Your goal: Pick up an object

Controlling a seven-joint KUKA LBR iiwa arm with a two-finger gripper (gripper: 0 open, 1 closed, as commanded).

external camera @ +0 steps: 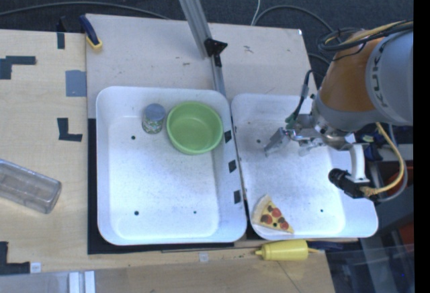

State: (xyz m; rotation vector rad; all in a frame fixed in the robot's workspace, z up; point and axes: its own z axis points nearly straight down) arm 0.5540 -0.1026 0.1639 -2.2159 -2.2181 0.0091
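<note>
Honestly the gripper (pixel 277 142) is the hardest part to read from where I'm standing. It hangs over the upper middle of the right bin (pixel 349 221), and the wrist bulk and cabling crowd it so much that I cannot tell whether it is spread or closed. Nothing is visibly between the tips. The arm (pixel 366 83) itself is cut off at the right side, grey with the orange band showing.

Left bin (pixel 111 218) has two things near its back edge: a green bowl (pixel 195 127), open side up, and a small can (pixel 153 118) just beside it on the left, label too blurry to make out. The two look like they are touching or nearly so, hard to call.

Right bin has a toy pizza slice (pixel 271 215) lying flat in the front left corner, well apart from the gripper.

Outside the bins, a yellow bottle (pixel 283 250) lies on its side on the bench just in front of the right bin. A clear plastic container (pixel 25 186) sits off to the far left, partly cut off. A metal pole (pixel 191 6) slants in from the top, ending near where the bins meet.
</note>
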